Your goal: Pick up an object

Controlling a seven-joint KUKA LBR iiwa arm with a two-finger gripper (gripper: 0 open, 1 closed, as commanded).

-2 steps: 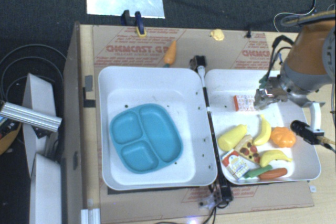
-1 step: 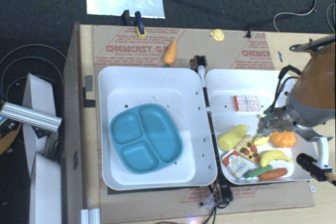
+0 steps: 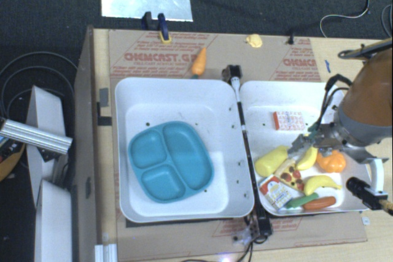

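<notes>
Jaws (image 3: 305,147) low in right-hand shallow white bin (image 3: 288,95), over yellow plastic banana-shaped toy (image 3: 307,158); cannot tell whether apart or together. Round orange fruit toy (image 3: 332,161) just beside. Left-hand white bin (image 3: 132,132) holds sectioned blue plastic tray (image 3: 170,160). Orange carrot-shaped toy (image 3: 198,62) lies on table (image 3: 264,58).

The brown cardboard sheet (image 3: 258,55) under the two bins carries red printed lettering. Well away from the gripper (image 3: 301,147), beyond the far edge of the other bin, it reads "CHEMCAST" followed by letters that look like "GP". The same red print repeats on the cardboard past the gripper's own bin, tilted and too blurred to read. A small red-and-white packet (image 3: 288,120) just beyond the gripper bears print too fine to make out.
</notes>
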